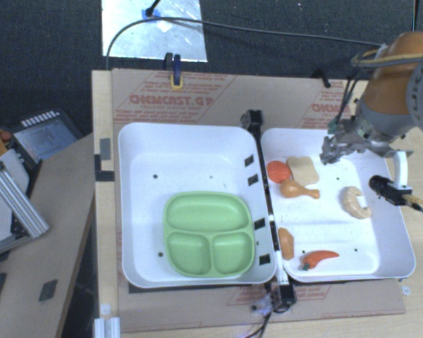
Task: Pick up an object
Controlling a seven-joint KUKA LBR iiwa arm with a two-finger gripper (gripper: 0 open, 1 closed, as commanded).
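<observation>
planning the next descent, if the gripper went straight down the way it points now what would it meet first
Probably the bare floor of the right bin, just right of the beige block. The gripper hangs over the bin's upper part, pointing down; the slanted view leaves depth unclear, so it might clip the block's edge.

Both white bins [197,143] look like smooth, faintly glossy plastic, and the green divided tray [208,232] at lower centre has a softer, matt plastic sheen. The board [218,94] beneath them reads as printed brown cardboard — dull and papery. At upper centre a crinkled foil sheet [155,16] shines like metal against dark, rough cloth [42,41].
</observation>
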